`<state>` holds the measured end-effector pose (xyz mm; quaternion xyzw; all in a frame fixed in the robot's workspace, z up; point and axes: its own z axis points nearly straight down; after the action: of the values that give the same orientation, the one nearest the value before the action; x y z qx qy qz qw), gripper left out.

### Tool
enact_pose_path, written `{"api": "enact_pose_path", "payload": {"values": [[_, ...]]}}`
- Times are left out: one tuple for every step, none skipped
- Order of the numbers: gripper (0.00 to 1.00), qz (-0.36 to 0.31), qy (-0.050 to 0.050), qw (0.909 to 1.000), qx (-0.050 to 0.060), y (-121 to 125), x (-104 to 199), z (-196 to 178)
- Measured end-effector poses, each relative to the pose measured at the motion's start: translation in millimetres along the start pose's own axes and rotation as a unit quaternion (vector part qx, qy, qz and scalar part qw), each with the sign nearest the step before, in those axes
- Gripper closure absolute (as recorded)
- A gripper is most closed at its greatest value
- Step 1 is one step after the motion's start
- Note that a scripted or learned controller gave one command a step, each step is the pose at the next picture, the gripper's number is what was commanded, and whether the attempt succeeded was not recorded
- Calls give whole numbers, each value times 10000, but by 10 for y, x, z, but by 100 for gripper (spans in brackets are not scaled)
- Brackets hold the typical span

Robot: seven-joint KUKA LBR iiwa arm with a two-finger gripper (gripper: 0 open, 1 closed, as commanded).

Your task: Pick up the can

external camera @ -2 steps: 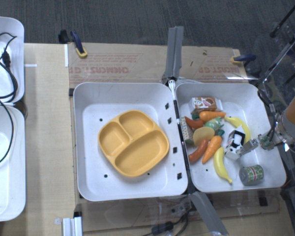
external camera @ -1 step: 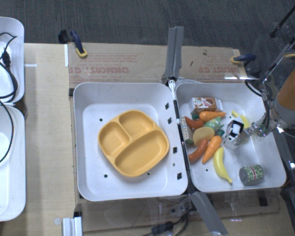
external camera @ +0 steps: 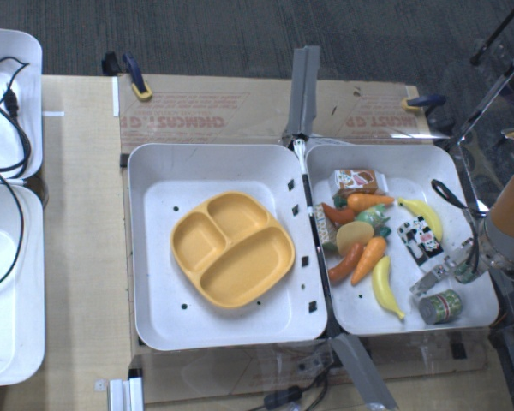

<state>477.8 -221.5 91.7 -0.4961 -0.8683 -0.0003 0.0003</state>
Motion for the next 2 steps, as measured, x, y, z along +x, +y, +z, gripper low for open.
{"api": "enact_pose_path", "payload": {"values": [[0, 0, 0, 10000, 0, 0, 0, 0], [0, 0, 0, 10000, 0, 0, 0, 0]]}}
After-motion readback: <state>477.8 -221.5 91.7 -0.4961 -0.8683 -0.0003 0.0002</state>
